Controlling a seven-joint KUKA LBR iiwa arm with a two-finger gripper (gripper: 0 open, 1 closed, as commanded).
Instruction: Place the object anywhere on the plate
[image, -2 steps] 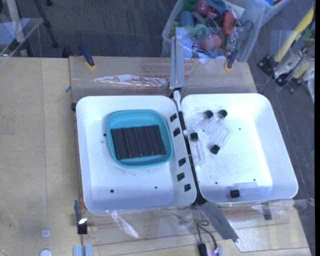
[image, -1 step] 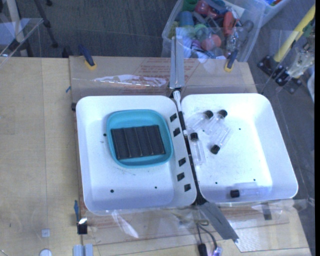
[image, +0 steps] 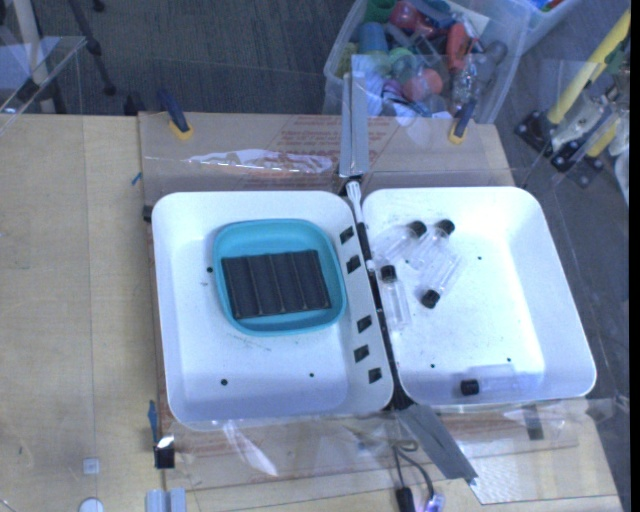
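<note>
My targets are the small clear plastic vials with black caps (image: 428, 252), lying on their sides in a loose cluster toward the inner, upper part of the right-hand shallow white bin (image: 530, 330). A few touch or nearly touch one another, and one lies just beside the divider between the bins. The place for one of them is the teal rounded-square plate with a dark ribbed insert (image: 276, 276), sitting in the middle of the left-hand shallow white bin (image: 190, 370).

I cannot tell how my hand stands.

I judge these vials light, stiff and slick: clear, smooth walls that could squirt out of a pinch, and round bodies that will roll if nudged. The best hold looks to be across the body near the black cap, where the outline is easiest to find, closing across the short axis. I would pick the outermost vial (image: 430, 296), so its neighbours are not knocked. The ribbed insert should stop it rolling once set down.
</note>
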